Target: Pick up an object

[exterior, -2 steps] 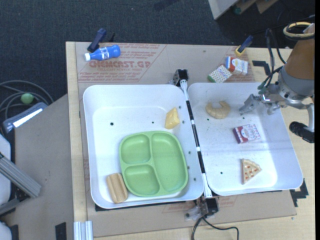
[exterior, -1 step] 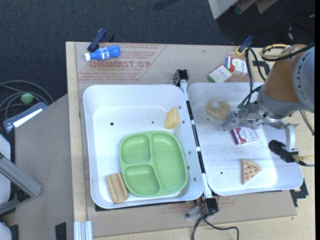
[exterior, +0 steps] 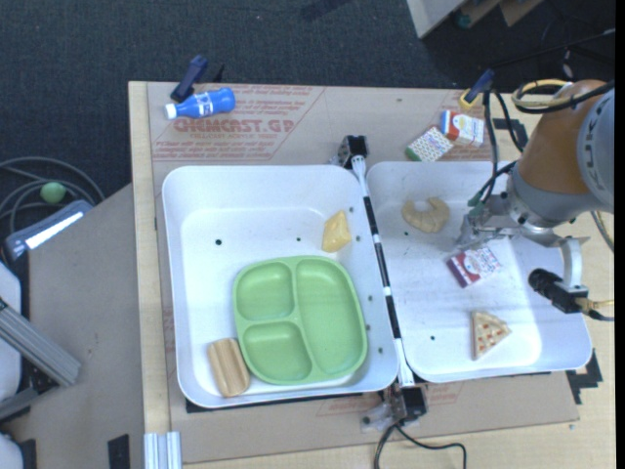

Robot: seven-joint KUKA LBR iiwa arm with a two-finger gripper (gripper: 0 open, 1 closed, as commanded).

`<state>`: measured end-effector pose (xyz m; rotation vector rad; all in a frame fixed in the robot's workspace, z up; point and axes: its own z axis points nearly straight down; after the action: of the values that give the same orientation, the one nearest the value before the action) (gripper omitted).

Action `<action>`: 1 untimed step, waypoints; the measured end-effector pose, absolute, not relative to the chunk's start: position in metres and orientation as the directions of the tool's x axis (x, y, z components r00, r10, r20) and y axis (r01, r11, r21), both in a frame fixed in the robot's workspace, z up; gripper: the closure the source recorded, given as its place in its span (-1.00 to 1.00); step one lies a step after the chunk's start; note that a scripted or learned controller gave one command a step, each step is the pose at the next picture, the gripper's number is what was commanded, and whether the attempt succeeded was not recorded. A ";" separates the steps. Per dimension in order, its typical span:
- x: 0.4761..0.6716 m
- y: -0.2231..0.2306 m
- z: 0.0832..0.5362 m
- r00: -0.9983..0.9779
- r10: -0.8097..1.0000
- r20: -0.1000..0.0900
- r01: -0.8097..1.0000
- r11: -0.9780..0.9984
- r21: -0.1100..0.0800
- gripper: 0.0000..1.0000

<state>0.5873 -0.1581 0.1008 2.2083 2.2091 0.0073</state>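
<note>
My gripper (exterior: 478, 231) hangs low in the right bin (exterior: 430, 345), at the end of the grey arm (exterior: 557, 164) that reaches in from the right. Directly below and in front of it lies a small red and white packet (exterior: 473, 265), close to the gripper's tip; I cannot tell whether they touch. A beige bun-like piece (exterior: 426, 214) rests just to the gripper's left. A pizza slice (exterior: 487, 333) lies nearer the front of the same bin.
The left bin (exterior: 195, 223) holds a green divided plate (exterior: 296, 318), a yellow wedge (exterior: 336, 232) and a tan bread piece (exterior: 228, 366). On the bench behind the bins lie a blue bottle (exterior: 200, 103) and small cartons (exterior: 444, 138). A black part (exterior: 553, 290) sticks into the right bin's right side.
</note>
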 end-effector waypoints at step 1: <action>0.545 -0.093 0.157 -0.002 1.000 0.002 1.000 0.002 -0.002 1.00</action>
<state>0.5452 -0.0927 0.1574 2.2214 2.2247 0.0001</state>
